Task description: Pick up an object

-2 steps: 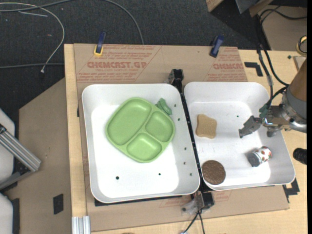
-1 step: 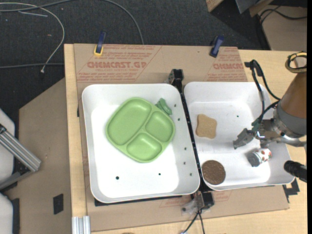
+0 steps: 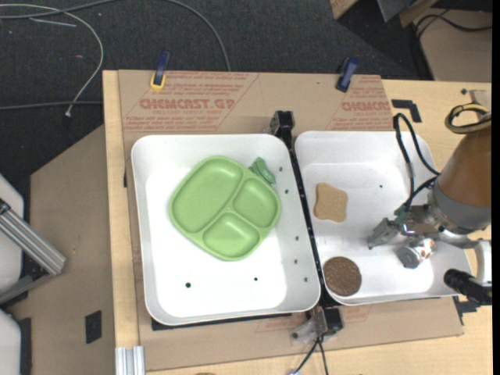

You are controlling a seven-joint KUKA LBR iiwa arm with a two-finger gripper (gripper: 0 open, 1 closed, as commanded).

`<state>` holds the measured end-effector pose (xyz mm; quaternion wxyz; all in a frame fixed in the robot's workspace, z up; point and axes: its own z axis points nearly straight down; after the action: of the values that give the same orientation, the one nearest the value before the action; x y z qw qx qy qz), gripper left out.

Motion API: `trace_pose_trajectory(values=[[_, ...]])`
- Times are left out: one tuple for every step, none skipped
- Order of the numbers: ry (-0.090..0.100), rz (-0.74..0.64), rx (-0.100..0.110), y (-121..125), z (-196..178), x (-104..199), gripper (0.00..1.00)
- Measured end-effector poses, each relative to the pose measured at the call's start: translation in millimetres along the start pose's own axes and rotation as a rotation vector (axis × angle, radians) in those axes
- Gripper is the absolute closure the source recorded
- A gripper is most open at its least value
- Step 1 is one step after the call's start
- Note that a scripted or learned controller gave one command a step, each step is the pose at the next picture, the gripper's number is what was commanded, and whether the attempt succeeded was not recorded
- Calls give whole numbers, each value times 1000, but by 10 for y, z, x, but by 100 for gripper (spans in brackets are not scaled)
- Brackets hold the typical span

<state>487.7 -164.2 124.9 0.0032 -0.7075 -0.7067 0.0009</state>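
Right-hand white bin (image 3: pixel 355 151) with three loose objects. A tan toast-shaped piece (image 3: pixel 330 202) lies flat near the left wall; a brown round patty-shaped disc (image 3: pixel 341 275) lies flat at the front left corner, close to the rim. A small grey, red and white object (image 3: pixel 414 254) lies directly under the gripper (image 3: pixel 397 237), touching or nearly touching it; how wide the jaws stand, and whether anything sits between them, cannot be told. All three look light, probably toy food; the flat pieces offer only thin edges, and the disc's nearness to the wall limits approach. The bin centre offers open room. The left bin (image 3: pixel 156 233) holds a green divided plate (image 3: pixel 225 207).
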Motion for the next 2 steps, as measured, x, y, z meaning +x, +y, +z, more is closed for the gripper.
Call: trace_pose_trajectory(values=[[0,0,-2,-1,420,5,0],[-2,0,-7,10,292,4,100]])
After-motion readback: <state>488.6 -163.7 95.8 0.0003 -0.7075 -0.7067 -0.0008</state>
